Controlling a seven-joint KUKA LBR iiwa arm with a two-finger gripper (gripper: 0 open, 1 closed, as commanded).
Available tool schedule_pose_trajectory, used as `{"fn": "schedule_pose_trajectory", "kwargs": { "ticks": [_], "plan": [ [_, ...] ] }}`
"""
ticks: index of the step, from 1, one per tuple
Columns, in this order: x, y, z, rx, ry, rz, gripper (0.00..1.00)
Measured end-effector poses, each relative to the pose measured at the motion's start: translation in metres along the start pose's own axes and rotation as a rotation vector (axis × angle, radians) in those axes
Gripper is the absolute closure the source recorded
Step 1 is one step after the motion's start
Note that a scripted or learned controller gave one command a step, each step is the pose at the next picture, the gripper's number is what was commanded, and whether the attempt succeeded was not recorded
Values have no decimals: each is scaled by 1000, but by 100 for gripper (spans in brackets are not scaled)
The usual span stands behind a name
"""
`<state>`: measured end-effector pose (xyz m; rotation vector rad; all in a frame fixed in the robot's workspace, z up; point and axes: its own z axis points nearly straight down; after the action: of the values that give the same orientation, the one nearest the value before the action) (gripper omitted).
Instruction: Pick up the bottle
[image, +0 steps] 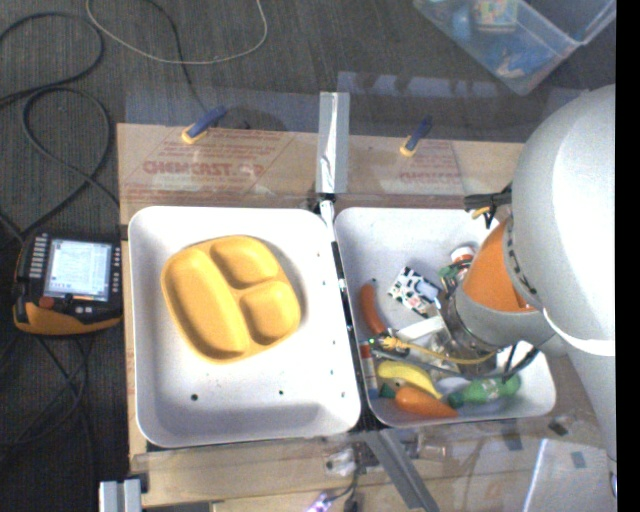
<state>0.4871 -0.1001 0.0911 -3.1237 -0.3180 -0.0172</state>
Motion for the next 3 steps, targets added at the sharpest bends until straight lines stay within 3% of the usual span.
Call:
{"fn": "schedule_pose_trajectory", "kwargs": {
  "ticks": [3],
  "plan": [
    [0,-1,0,-5,0,3,100]
  ]
}}
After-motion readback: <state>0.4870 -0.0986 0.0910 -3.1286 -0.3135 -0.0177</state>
